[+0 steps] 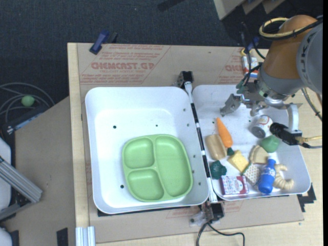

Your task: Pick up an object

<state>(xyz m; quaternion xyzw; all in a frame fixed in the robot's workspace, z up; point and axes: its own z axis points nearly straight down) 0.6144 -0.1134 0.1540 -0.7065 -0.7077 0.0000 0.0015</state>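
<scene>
My gripper (240,109) hangs over the far part of the right bin (205,97), its fingers (229,105) spread open with nothing between them. Just in front of it lies an orange carrot (223,131). A tan bun (215,147), a yellow cheese wedge (239,161) and a dark green piece (218,168) lie nearer the front. A red and white carton (234,185), a blue bottle (267,178) and a beige twisted piece (284,181) sit along the front wall. A white and red can (260,126) and a green lump (270,143) lie to the gripper's right.
The left bin (102,111) holds a green divided plate (156,166). A black clamp (185,78) sits at the far end of the wall between the bins. The arm's orange band (285,50) and a black cable (287,132) hang over the right bin's far right.
</scene>
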